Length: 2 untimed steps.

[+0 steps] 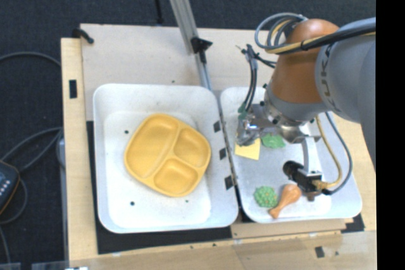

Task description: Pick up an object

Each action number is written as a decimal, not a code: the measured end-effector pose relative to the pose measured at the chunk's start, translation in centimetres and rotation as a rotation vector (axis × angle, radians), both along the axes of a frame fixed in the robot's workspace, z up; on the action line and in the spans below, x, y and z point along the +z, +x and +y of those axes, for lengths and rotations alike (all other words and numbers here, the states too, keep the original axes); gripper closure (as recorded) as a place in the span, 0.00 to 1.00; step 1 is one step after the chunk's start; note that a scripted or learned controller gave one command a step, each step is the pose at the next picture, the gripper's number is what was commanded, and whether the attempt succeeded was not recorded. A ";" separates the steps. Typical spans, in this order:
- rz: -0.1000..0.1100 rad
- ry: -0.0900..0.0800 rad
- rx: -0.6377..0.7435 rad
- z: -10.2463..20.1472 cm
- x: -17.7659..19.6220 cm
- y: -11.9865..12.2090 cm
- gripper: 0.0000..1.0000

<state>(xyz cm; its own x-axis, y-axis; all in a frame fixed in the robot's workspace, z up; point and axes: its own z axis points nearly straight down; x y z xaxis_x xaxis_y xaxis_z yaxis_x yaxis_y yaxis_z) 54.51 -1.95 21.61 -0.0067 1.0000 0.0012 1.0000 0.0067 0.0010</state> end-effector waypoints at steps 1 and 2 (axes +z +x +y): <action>-0.002 0.001 0.002 5.2 1.6 0.3 1.00; -0.001 0.001 0.002 10.2 2.9 0.2 1.00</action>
